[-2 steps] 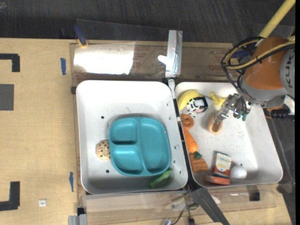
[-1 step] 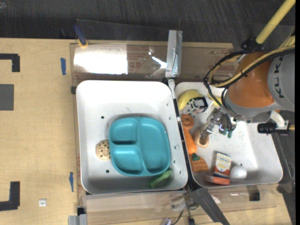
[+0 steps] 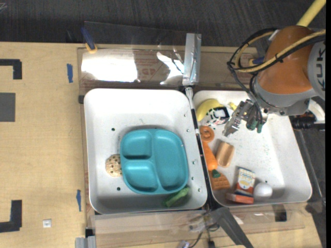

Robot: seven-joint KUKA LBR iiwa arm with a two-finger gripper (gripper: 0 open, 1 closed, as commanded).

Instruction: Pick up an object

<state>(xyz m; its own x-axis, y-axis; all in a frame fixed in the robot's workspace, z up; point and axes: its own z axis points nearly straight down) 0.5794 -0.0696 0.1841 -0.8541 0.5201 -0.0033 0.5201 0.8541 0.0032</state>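
My gripper [image 3: 243, 121] hangs over the upper middle of the right bin [image 3: 289, 154], open, with nothing between its fingers. Just below and left of it lies a tan cylinder [image 3: 224, 153]. An orange carrot [image 3: 209, 157] and an orange ring [image 3: 207, 134] lie along the bin's left wall. To the gripper's left sit a yellow object [image 3: 208, 107] and a black-and-white item [image 3: 220, 115]. Near the front of the bin are a small printed box [image 3: 245, 179], a white ball [image 3: 264, 191], a red piece [image 3: 239, 198] and an orange-and-green block [image 3: 220, 181].
The left bin [image 3: 103, 112] holds a teal divided plate [image 3: 153, 159], a cookie [image 3: 113, 165] at its left edge and a green piece [image 3: 177, 197] at the front. A clear panel [image 3: 134, 61] stands behind the bins. The arm's orange band [image 3: 289, 61] looms at upper right.
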